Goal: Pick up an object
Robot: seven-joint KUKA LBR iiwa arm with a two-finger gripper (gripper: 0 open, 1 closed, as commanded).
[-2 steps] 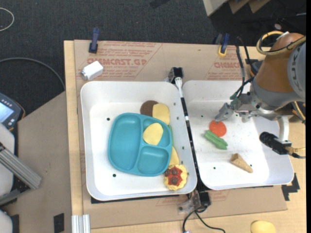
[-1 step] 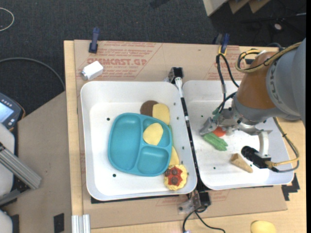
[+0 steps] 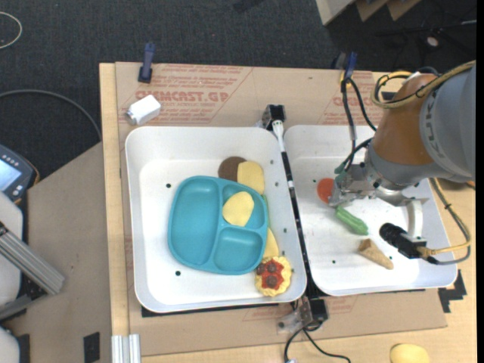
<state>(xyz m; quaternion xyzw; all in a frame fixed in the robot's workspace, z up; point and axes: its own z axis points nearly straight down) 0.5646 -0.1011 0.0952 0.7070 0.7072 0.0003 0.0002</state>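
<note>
In the right bin (image 3: 333,263) my gripper (image 3: 345,195) reaches down from the right, near the bin's left side. A red-orange round thing (image 3: 324,190) lies just left of it, touching or nearly touching. A green oblong thing (image 3: 351,220) lies directly below the gripper, slanted. A tan wedge (image 3: 376,253) rests further toward the front. Nothing is visibly lifted off the bin floor.
The left bin (image 3: 144,203) holds a teal divided plate (image 3: 198,225) with a yellow piece (image 3: 238,208) on it, a brown disc (image 3: 230,166), another yellow piece (image 3: 251,176) and a red-and-yellow toy (image 3: 273,275). A black bar (image 3: 286,174) runs between the bins.
</note>
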